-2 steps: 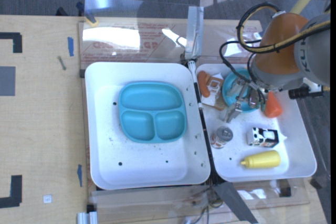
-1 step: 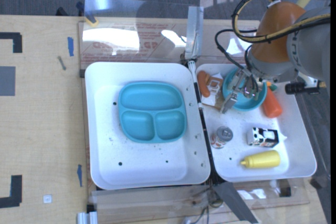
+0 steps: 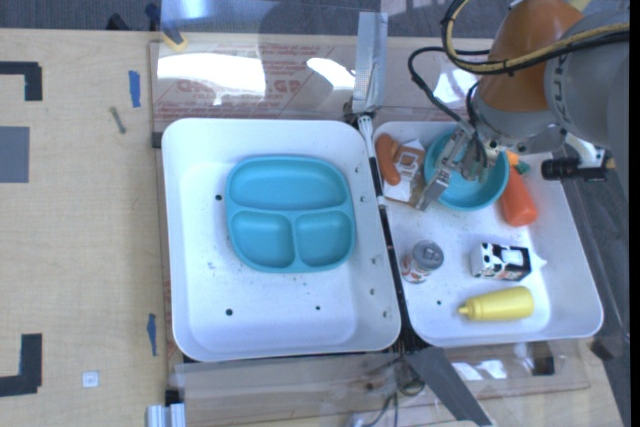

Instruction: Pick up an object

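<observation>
The right bin (image 3: 575, 245) holds several small objects. A blue bowl (image 3: 478, 183) sits at its back. An orange carrot-like piece (image 3: 518, 199) lies against the bowl's right side, and an orange and white packet (image 3: 398, 165) lies to its left. Nearer the front are a small round can (image 3: 427, 257), a black and white cow toy (image 3: 500, 261) and a yellow bottle (image 3: 497, 305) on its side. My gripper (image 3: 437, 187) reaches down over the bowl's left rim, between the bowl and the packet. Nothing visibly hangs from it.
The left bin (image 3: 190, 245) holds a blue divided plate (image 3: 290, 212). A clear plastic sheet (image 3: 260, 65) lies behind the bins. The grey arm with its orange band (image 3: 530, 45) and black cables hangs over the right bin's back corner.
</observation>
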Robot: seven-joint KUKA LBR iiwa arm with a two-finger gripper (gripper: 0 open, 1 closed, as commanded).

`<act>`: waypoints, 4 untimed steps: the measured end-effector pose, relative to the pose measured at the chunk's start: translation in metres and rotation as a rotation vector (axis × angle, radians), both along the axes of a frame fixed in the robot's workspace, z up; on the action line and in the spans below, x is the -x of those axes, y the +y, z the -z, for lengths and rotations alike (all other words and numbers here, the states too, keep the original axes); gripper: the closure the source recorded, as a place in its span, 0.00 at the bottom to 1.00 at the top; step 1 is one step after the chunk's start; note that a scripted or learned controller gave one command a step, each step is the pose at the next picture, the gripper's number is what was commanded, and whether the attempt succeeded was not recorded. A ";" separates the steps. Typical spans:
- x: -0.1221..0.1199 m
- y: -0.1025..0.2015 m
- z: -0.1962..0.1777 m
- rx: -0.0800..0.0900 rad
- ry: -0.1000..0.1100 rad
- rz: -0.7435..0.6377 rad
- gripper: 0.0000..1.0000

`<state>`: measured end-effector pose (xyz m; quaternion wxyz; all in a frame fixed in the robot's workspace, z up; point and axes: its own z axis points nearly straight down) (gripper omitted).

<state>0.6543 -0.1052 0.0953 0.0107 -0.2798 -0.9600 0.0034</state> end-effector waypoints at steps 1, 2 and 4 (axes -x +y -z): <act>-0.001 0.000 0.002 0.003 -0.009 0.154 0.00; 0.064 -0.036 0.006 0.004 -0.032 0.237 0.00; 0.038 0.005 0.006 0.006 -0.032 0.449 0.00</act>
